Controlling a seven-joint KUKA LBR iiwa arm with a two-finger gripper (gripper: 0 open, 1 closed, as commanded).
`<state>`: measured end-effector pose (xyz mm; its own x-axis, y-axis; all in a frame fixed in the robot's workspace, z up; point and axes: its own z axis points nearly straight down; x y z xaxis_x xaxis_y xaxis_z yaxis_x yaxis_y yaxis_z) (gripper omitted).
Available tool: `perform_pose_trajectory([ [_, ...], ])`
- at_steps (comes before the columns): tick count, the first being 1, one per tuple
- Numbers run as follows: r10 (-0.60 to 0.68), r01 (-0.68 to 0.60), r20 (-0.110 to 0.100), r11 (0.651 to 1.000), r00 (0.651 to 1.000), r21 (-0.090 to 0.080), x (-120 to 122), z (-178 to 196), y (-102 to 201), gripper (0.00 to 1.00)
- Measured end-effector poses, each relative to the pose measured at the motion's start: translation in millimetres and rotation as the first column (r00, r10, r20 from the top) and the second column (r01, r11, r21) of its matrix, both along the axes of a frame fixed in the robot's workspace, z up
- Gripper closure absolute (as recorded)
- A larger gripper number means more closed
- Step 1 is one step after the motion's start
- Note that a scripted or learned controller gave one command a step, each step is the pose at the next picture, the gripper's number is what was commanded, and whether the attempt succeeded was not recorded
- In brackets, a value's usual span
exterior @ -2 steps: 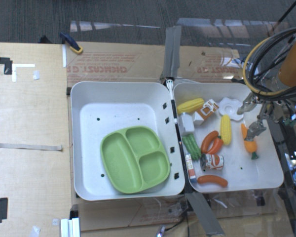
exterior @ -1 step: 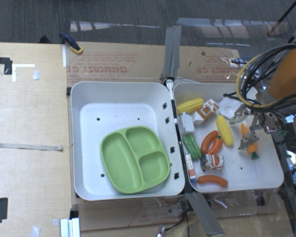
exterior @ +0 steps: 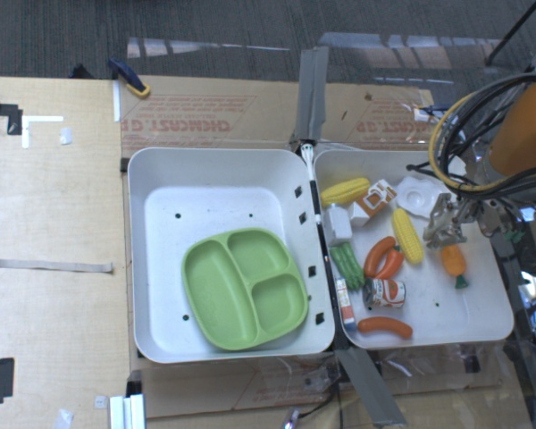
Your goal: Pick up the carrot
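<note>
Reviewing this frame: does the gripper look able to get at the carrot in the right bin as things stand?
Probably yes. The gripper hangs just above the carrot, which lies apart on the bare floor of the right bin. The nearest item, a corn cob, lies off to its side, so nothing covers it.

Dark grey carpet [exterior: 205, 7] lies beyond the pale wooden bench [exterior: 45, 329].
</note>
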<state>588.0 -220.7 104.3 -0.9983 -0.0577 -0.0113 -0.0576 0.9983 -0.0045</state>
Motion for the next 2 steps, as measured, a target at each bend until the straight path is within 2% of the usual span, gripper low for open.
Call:
perform_pose_trajectory([
  [1, 0.173, -0.173, -0.006, 0.985, 0.985, 0.003, -12, 55, 53, 1.00],
  [2, 0.557, -0.557, -0.009, 0.831, 0.830, 0.003, -27, -12, 14, 1.00],
])
